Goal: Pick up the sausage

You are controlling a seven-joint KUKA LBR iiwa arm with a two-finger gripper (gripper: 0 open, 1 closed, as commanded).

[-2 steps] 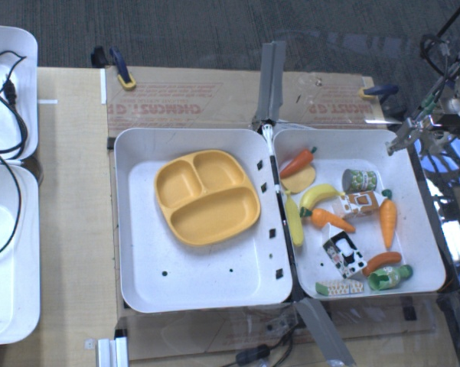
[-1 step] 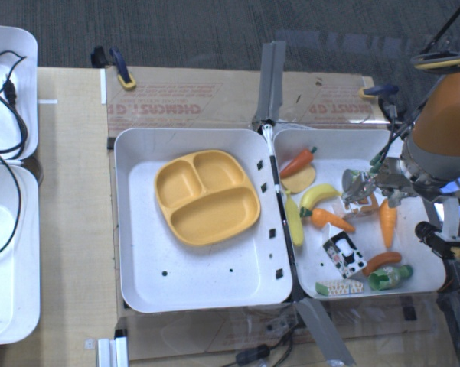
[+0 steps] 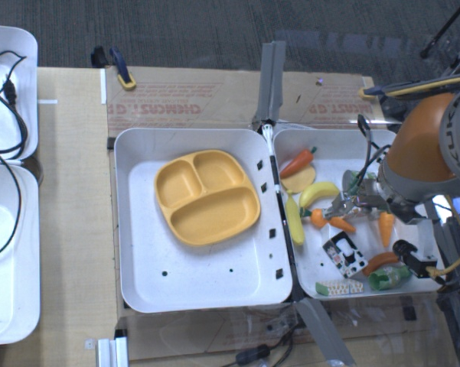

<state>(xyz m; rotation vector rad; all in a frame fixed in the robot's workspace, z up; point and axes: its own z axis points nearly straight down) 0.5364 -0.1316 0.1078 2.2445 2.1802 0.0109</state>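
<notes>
The gripper (image 3: pixel 343 207) hovers low in the right bin (image 3: pixel 333 138) among toy food — jaws' state unclear — while the sausage (image 3: pixel 380 262) lies near-right, just beside it.

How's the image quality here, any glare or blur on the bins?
Camera view: even overhead light, soft shadows. The left bin is bright but not blown out, and the yellow plate is sharp. The right bin is cluttered; the gripper looks slightly soft.
</notes>
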